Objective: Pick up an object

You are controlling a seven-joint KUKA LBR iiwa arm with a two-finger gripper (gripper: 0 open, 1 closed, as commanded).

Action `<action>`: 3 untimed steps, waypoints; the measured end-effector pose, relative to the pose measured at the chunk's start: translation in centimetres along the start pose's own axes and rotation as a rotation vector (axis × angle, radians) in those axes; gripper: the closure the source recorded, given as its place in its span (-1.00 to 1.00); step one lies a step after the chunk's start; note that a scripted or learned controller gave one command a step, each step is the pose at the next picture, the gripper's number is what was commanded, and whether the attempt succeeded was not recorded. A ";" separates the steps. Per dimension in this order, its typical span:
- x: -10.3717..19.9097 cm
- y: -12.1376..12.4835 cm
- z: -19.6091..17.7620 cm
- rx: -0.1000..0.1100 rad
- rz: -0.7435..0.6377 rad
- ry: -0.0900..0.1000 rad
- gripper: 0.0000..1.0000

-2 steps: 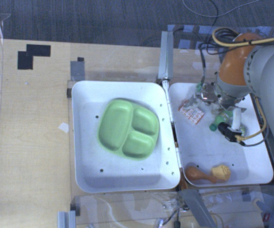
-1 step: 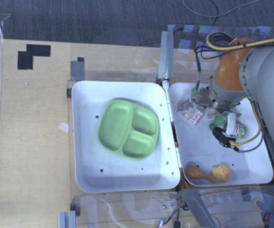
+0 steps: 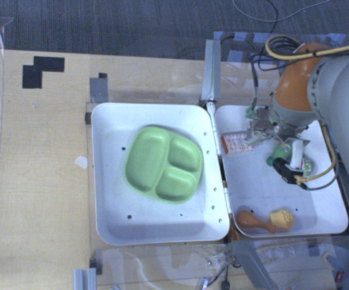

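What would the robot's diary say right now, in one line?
claw: over right bin, near red packet | green tray: in left bin | grasp: cannot tell

The green divided tray (image 3: 164,163) looks like smooth, matt plastic, and the left bin (image 3: 110,222) and right bin (image 3: 325,210) seem moulded white plastic with a faint sheen. The bench (image 3: 41,180) shows pale wood grain, and the carpet (image 3: 132,11) beyond its far edge looks dark and rough-woven. The arm's orange band (image 3: 295,92) is glossy.
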State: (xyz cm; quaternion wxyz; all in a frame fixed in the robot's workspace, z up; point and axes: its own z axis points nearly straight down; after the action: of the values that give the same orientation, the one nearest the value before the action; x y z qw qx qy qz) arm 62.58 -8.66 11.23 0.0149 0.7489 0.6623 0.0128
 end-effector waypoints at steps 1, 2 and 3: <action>10.6 2.0 -7.4 0.035 0.079 0.001 1.00; 19.7 2.3 -8.5 0.036 0.210 -0.002 1.00; 29.5 -0.1 -8.9 0.037 0.181 -0.001 1.00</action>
State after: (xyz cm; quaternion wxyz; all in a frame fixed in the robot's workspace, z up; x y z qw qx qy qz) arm 65.76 20.65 20.13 0.0003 0.8060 0.5920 0.0018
